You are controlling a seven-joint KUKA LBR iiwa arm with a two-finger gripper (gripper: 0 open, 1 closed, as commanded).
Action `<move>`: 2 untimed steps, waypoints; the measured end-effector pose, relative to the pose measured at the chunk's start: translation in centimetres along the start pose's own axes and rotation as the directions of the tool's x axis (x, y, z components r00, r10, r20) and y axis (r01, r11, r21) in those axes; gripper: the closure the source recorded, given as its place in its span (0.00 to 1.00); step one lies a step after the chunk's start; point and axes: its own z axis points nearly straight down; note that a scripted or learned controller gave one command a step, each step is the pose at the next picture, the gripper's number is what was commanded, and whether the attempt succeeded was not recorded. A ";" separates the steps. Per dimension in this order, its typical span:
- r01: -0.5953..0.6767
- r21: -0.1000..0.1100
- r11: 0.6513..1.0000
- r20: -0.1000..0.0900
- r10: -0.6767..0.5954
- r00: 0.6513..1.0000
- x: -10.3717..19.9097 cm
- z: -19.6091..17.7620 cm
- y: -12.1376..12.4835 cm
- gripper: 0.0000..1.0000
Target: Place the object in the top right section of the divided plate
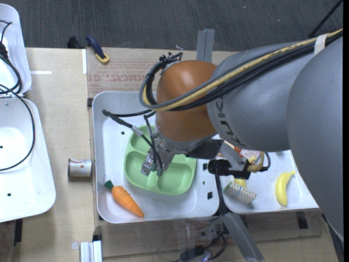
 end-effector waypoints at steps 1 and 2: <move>0.106 0.000 0.994 -0.002 -0.106 0.994 2.8 6.9 1.7 1.00; 0.525 -0.010 0.851 0.024 -0.525 0.851 2.4 8.3 2.0 1.00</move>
